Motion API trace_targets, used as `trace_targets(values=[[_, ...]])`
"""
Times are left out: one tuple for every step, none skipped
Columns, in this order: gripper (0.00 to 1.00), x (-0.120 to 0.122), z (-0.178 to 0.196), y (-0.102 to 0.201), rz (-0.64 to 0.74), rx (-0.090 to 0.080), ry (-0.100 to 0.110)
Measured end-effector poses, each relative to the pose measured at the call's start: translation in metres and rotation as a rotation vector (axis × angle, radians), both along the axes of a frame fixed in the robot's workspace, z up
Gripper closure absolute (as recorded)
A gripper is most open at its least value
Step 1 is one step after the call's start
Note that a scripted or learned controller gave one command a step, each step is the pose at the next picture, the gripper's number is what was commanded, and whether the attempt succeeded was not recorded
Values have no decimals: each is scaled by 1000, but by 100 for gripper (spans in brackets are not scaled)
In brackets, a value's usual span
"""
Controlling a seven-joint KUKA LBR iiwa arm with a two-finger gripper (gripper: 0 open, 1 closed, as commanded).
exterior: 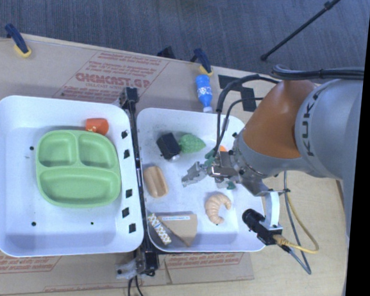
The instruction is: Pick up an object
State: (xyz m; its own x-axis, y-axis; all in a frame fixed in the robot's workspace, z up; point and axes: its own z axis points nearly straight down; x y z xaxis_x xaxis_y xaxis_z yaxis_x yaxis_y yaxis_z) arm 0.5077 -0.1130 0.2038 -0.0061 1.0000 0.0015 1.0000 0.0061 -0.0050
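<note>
Just below gripper (pixel 194 173): croissant (pixel 217 207) (apart).

I see a divided plate (pixel 78 167) in the left bin (pixel 5 180) — the right bin (pixel 228 241) holds a croissant (pixel 217 207), with the gripper (pixel 194 173) above its middle.

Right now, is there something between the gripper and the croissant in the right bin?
Nothing visible stands in the way. The gripper hangs over bare bin floor in the right bin; the croissant lies just below and right of it in the view. The hot dog bun lies off to the left.
</note>
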Motion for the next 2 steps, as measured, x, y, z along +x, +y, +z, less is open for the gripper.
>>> trace_targets(values=[[0,37,-110,0,-52,-1,1],[0,80,-112,-6,-71,-2,-1]])
